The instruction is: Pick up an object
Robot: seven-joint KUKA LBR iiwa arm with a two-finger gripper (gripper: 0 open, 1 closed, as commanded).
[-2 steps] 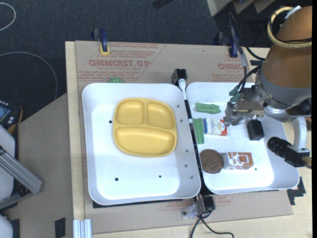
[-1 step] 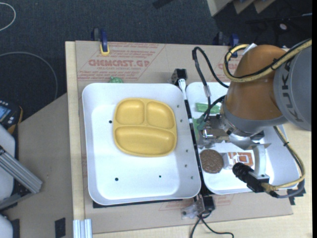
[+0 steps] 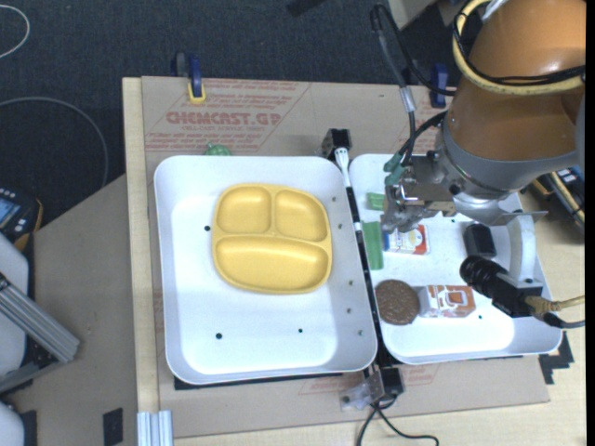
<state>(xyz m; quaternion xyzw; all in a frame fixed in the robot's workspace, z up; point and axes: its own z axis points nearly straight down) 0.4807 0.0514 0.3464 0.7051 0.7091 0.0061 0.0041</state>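
My gripper [image 3: 403, 216] hangs low over the left part of the right bin [image 3: 465, 342]. Just below it lies a small red and white packet [image 3: 410, 241], and whether the gripper touches it is unclear. A long green bar [image 3: 374, 246] lies along the bin's left wall, beside the gripper. Nearer the front sit a round brown disc [image 3: 397, 302] and a brown and white packet [image 3: 449, 300], side by side.
The left bin [image 3: 186, 277] holds a yellow divided plate [image 3: 272, 238] near its middle. A black divider strip [image 3: 354, 221] runs between the two bins. The arm's large orange and grey body [image 3: 516, 82] hides the back of the right bin.
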